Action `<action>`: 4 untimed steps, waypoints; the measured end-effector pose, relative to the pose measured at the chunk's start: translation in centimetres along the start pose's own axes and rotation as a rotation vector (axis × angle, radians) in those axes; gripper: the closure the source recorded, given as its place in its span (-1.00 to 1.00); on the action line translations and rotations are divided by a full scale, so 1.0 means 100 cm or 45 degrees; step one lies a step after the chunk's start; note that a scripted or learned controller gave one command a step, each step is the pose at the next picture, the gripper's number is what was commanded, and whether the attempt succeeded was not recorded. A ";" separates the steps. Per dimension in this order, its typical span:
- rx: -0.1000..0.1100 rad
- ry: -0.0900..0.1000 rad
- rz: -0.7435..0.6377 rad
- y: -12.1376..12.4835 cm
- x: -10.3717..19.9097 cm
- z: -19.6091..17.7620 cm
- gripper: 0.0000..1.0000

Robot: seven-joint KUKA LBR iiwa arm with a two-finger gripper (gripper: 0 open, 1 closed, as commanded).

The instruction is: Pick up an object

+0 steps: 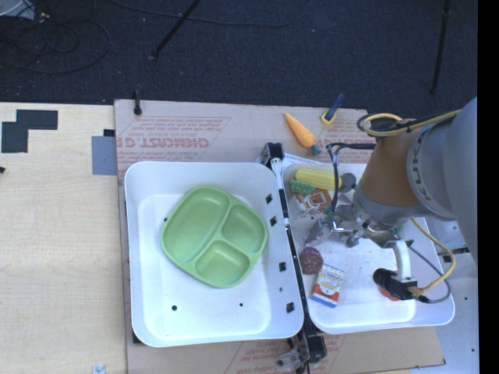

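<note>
White plastic walls of the right-hand shallow bin (437, 318) crowd several candidates: a yellow corn cob (314, 179) at the far end, a dark round maroon ball (311, 260) and a small white-and-orange carton (328, 284) toward the near end. The tool (337, 226) hangs between cob and ball, low over a printed packet (314, 202); whether it is released or clenched I cannot tell. Risk: closing on the flat packet and slipping, or nudging the ball away.
</note>
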State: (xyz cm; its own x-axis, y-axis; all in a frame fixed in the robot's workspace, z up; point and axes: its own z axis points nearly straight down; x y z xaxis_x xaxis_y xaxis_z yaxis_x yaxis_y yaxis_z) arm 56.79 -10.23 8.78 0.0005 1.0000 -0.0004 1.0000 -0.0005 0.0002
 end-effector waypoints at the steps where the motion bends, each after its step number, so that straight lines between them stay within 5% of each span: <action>1: 0.004 0.002 -0.002 0.059 0.017 0.000 -1.00; 2: 0.006 0.001 0.003 -0.073 -0.042 -0.001 -1.00; 3: 0.002 0.003 -0.002 -0.009 0.003 0.000 -1.00; 4: 0.024 0.001 0.002 0.049 0.016 0.001 -1.00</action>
State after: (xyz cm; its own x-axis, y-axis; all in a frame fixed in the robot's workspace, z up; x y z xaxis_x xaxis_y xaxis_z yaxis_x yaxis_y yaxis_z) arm 61.72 -8.64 8.65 0.0024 1.0000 0.0005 0.9998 -0.0024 -0.0188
